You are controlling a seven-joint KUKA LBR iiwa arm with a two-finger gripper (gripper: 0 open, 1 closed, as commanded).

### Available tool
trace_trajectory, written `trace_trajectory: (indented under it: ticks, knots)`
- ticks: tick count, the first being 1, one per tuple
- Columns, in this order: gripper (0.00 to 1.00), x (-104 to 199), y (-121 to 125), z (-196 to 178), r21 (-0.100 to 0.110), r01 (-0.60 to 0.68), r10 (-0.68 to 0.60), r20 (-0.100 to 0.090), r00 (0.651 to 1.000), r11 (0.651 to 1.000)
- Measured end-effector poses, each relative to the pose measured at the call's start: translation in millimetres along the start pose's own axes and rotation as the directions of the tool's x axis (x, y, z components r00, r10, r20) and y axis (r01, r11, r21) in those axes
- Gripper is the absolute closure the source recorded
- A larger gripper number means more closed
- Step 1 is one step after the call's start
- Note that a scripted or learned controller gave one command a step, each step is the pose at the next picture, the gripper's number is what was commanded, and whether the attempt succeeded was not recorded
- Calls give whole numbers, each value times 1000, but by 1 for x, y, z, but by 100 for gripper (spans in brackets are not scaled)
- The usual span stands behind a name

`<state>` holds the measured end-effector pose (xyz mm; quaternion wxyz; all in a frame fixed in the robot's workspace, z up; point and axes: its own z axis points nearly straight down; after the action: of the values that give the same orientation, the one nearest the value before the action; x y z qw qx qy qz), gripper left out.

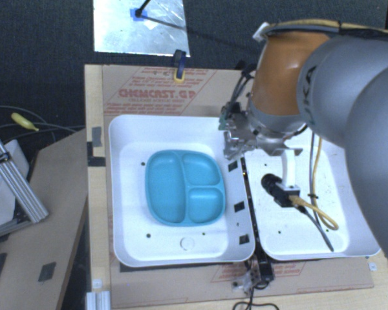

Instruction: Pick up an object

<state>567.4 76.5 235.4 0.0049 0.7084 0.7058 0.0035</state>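
Poised over the seam between two white bins, with a blue plate close by.

Reaching in from the right on the grey arm [349, 89], orange band [281, 70] just above the wrist. Hanging at the far end of the shared rim, above the far right corner of the left bin [126, 173] and right beside the right bin [355, 231]. Cannot tell whether the jaws stand wide or narrow, tucked as they are under the wrist. Lying flat in the middle of the left bin: a blue divided plate [184, 187], with one large compartment toward the view's left and two smaller ones toward its right, near the jaws but apart from them. Spread beneath both bins: a printed cardboard sheet [158, 89].
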Motion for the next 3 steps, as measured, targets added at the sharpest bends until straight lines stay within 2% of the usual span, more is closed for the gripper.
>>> trace_trajectory:
  ticks: [1, 2, 3]
  knots:
    - [100, -25, -65, 17, 16, 1, -1, -2, 1000, 1000]
    - [100, 56, -80, -64, 3, 17, -17, -8, 1000, 1000]
    - [100, 87, -78, -161, -1, 12, -12, -8, 1000, 1000]
